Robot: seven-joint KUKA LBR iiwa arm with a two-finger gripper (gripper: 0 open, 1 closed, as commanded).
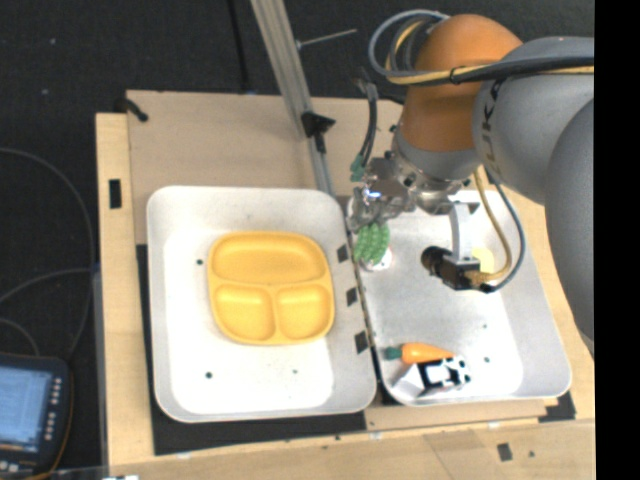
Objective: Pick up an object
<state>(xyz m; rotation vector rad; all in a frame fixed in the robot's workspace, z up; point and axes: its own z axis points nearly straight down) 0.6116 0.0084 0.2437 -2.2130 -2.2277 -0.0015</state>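
Over the right bin [520, 368], the pincer [372, 208] meets a knobbly green object [374, 242] — grip unclear; smooth orange carrot [424, 351] nearby.

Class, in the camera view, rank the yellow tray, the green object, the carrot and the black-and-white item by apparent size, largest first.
1. yellow tray
2. black-and-white item
3. green object and carrot: these look alike in size, and the gripper partly hides the green one, so I won't rank them.
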